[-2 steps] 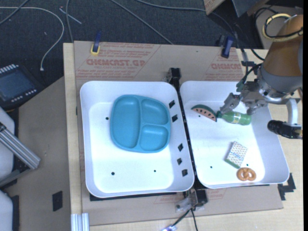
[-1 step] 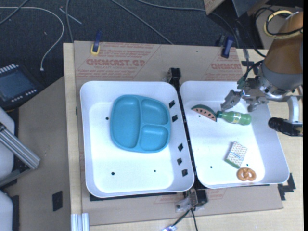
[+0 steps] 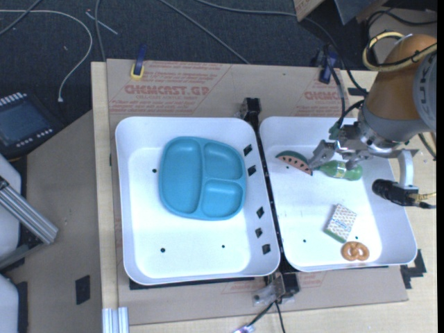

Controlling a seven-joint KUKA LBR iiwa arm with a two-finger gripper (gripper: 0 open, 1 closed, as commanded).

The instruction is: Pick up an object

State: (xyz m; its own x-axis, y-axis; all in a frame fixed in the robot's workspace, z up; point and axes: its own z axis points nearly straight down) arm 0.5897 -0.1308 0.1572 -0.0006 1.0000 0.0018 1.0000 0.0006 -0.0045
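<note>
Right, I'm looking at the pincer (image 3: 338,159) low in the right bin (image 3: 388,252), near its far side, and I honestly cannot tell whether it is spread or pressed together from this slant. Directly beneath it sits a green object (image 3: 347,172), its pale green body poking out on the near side of the metal; the two look to be touching, but I can't see the green piece actually pinched. Just to the left of the pincer lies a curved slice-shaped piece (image 3: 295,161), brown with a reddish edge, close but apart from it. Nearer to me than the pincer, and well clear of it, a small patterned box (image 3: 341,222) lies tilted on the bin floor, and just past that, by the near rim, an orange pretzel-shaped item (image 3: 354,251). Behind the pincer the grey arm (image 3: 399,89) with its orange band rises toward the right. Far off to the left, the other bin (image 3: 139,186) carries a blue divided plate (image 3: 202,177).
</note>
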